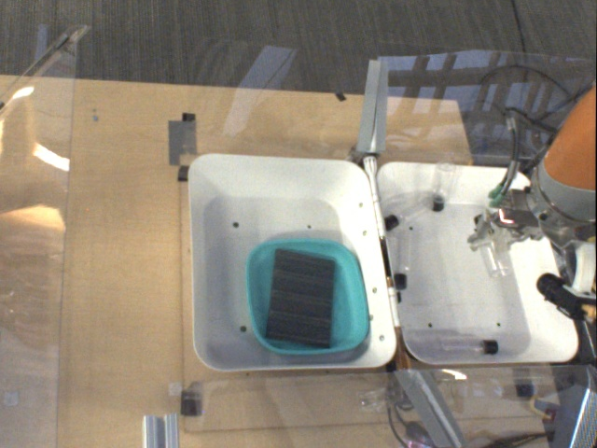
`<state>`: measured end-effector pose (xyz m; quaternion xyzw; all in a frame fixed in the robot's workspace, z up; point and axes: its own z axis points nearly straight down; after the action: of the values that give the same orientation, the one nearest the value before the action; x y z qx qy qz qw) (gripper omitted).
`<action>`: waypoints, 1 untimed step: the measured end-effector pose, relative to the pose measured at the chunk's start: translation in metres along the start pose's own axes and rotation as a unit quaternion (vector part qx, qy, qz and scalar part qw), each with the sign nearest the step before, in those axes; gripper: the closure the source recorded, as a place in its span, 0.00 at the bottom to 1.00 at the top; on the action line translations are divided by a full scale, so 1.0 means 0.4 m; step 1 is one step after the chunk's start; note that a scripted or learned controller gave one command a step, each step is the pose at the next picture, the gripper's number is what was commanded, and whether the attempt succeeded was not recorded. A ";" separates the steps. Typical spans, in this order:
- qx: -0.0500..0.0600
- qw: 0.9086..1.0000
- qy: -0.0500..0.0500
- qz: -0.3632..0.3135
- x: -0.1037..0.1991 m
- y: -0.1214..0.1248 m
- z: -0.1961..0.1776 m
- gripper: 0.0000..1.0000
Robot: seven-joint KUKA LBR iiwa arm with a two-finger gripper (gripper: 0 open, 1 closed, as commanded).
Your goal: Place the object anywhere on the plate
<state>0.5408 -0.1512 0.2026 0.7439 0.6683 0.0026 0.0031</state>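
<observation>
Dark ribbed block (300, 298) lying flat on teal plate (354, 292) in left bin (215, 203), gripper (492, 241) over right bin (448, 325), finger state indeterminate.

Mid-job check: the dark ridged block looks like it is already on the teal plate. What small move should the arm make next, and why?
Probably a small retreat, staying over the right bin. The dark ridged block already lies flat on the teal plate in the left bin, while the gripper hangs apart over the right bin, so nothing appears left to carry.
</observation>
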 end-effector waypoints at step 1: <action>0.003 1.000 0.000 -0.011 0.128 -0.128 0.173 1.00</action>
<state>0.4959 -0.0947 0.1328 0.7366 0.6763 0.0008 0.0006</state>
